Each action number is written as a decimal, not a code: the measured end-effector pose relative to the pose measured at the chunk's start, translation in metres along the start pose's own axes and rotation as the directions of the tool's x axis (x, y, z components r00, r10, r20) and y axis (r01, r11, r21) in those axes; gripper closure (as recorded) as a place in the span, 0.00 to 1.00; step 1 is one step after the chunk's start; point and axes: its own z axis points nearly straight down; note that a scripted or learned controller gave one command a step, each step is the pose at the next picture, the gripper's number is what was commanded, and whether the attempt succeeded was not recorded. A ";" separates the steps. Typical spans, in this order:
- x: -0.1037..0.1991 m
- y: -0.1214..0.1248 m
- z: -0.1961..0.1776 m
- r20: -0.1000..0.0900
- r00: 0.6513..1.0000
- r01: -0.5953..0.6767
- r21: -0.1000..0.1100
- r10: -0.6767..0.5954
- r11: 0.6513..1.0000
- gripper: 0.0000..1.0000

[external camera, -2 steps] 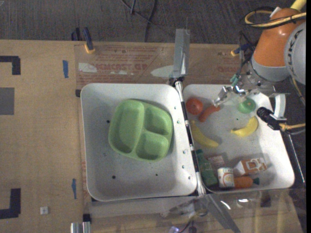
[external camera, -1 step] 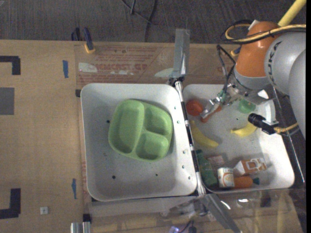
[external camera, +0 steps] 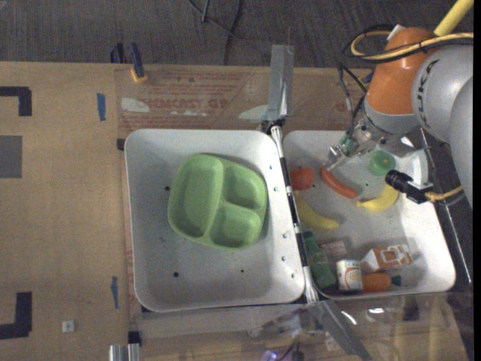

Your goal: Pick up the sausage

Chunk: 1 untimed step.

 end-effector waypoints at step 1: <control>0.001 -0.001 0.001 -0.002 1.000 0.000 0.003 0.000 1.000 0.00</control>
